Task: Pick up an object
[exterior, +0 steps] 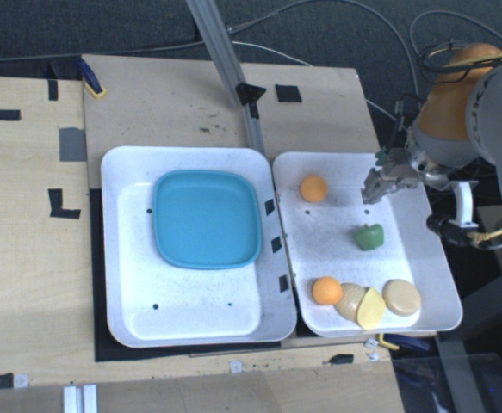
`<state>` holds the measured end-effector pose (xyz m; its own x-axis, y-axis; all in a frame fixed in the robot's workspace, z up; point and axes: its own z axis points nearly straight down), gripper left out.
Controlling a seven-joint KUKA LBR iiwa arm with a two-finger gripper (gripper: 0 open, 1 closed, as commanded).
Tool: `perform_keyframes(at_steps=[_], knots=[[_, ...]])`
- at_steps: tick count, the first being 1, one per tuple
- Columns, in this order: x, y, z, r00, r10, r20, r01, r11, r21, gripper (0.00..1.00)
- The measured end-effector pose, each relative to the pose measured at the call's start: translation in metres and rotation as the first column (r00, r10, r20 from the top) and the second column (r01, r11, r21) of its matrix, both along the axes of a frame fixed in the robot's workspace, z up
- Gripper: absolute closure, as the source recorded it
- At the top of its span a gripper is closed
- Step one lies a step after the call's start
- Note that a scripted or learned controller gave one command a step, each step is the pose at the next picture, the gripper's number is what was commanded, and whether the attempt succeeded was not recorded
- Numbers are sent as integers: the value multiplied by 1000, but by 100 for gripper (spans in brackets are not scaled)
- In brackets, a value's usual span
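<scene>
The right bin [337, 205] holds an orange ball [313, 188] near its back, a green pepper-like piece [369, 237] in the middle, and along the front a second orange ball [326, 291], a yellow piece [370, 309], a tan lump [350, 298] and a beige round bun [401, 297]. My gripper [374, 188] hangs over the back right part of this bin, above and just behind the green piece, to the right of the first orange ball. Nothing shows between its fingers.
The left bin [134, 256] carries a blue square plate [207, 218]. A grey metal pole [225, 50] slants across the back of the bench. Cables loop behind the arm at the upper right.
</scene>
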<state>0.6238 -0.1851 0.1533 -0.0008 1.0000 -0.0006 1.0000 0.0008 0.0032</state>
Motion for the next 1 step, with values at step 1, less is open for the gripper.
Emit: perform_keyframes(at_steps=[1], knots=[[5,5,44,1000,0,0,0,1000,0,100]])
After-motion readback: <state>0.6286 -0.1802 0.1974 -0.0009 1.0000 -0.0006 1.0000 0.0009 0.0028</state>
